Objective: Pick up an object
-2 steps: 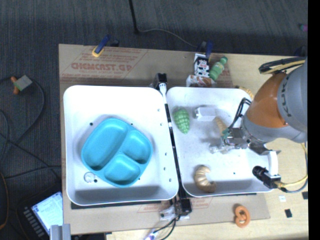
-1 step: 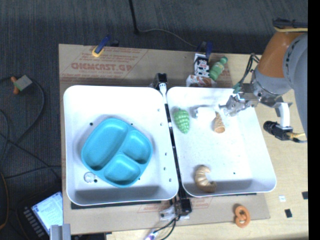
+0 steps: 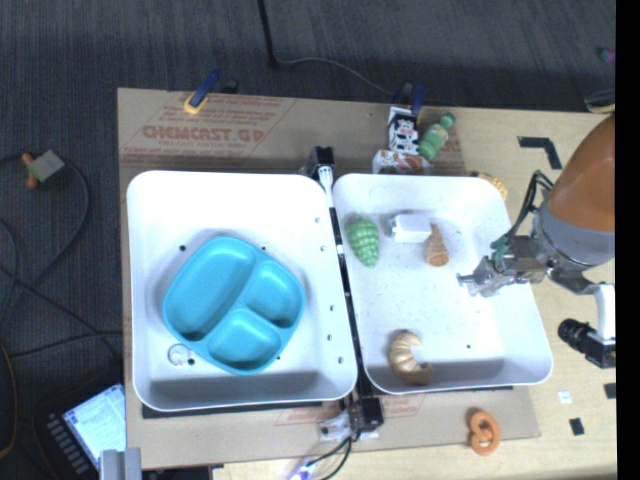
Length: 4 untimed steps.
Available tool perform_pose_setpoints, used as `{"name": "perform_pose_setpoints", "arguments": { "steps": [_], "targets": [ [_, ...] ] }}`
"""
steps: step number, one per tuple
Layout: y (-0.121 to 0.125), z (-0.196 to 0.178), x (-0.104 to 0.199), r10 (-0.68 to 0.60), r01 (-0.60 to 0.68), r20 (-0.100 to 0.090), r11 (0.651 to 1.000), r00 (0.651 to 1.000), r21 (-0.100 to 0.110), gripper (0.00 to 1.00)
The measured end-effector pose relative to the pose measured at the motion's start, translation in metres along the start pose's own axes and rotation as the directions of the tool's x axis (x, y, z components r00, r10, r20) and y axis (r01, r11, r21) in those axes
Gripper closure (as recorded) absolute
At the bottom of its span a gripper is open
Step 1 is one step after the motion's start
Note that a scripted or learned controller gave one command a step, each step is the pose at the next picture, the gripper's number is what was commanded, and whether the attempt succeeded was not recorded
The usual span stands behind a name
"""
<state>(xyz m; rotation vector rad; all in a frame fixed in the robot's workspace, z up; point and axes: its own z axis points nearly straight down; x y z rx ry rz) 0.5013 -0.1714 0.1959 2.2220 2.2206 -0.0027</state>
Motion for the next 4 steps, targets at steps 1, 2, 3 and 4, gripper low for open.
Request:
{"name": "perform_pose_setpoints", "arguments": {
  "steps": [1, 2, 3, 4],
  "targets": [
    [-0.003, -0.016, 0.079, -0.002, 0.002, -0.002, 1.0, 1.0, 0.0, 1.0],
    [-0.018, -0.019, 0.11, -0.001, 0.001, -0.001, 1.0, 1.0, 0.001, 1.0],
    [0.07, 0.003, 0.072, -0.001, 0.001, 0.0, 1.0, 1.0, 0.0, 1.0],
    [0.028, -0.039, 0.144, -0.002, 0.002, -0.002, 1.0, 1.0, 0.0, 1.0]
  ]
}}
